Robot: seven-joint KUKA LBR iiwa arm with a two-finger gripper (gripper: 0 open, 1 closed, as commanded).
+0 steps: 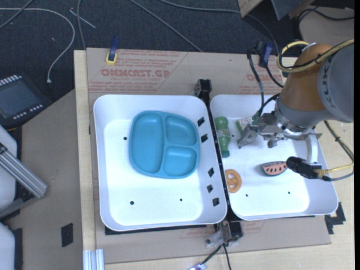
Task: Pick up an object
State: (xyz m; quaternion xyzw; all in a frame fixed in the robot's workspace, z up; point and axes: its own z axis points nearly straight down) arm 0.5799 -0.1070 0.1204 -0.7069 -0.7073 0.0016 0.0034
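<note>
Cardboard-topped bench, two white bins side by side. Gripper [256, 136] hovers low in the right bin [292, 204] w/ jaws spread, nothing between them, prob. lining up on the green bottle [223, 135] just beside it by the divider. Pretzel [233, 180] & watermelon slice [274, 168] lie nearer the front. Blue divided plate [165, 144] sits in the left bin [152, 207], well apart.

A robotics lab: a cardboard-covered tabletop [169, 63] with two white bins [107, 151], loose cables [56, 16] on dark carpet, an aluminium rail [19, 170], and a monitor [19, 97].
</note>
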